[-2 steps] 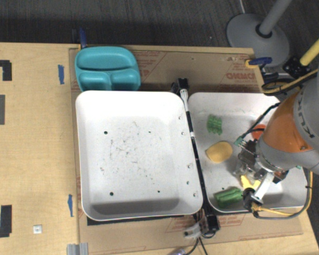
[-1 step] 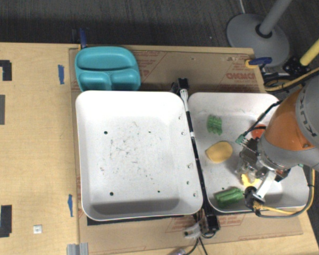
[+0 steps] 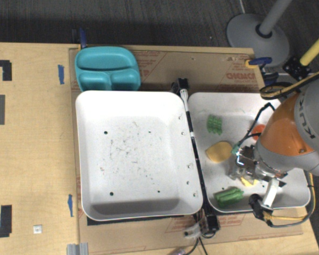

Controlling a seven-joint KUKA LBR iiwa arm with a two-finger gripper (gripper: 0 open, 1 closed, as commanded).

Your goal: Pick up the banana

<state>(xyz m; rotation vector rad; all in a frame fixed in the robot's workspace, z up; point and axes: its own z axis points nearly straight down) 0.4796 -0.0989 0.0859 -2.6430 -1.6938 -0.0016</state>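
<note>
In the right bin (image 3: pixel 292 195), a small patch of yellow banana (image 3: pixel 248 182) shows just below my gripper (image 3: pixel 244 166); the rest of it is hidden under the wrist. My gripper points down into the bin's middle, directly over the banana. The grey arm with its orange band (image 3: pixel 284 134) covers the right part of that bin.
A tan-yellow rounded item (image 3: pixel 219 152) lies left of the gripper. A green ridged item (image 3: pixel 215 124) sits at the back and a green oblong one (image 3: pixel 228 195) near the front edge. The left bin (image 3: pixel 133 147) and a teal tray (image 3: pixel 107 68) lie beyond.
</note>
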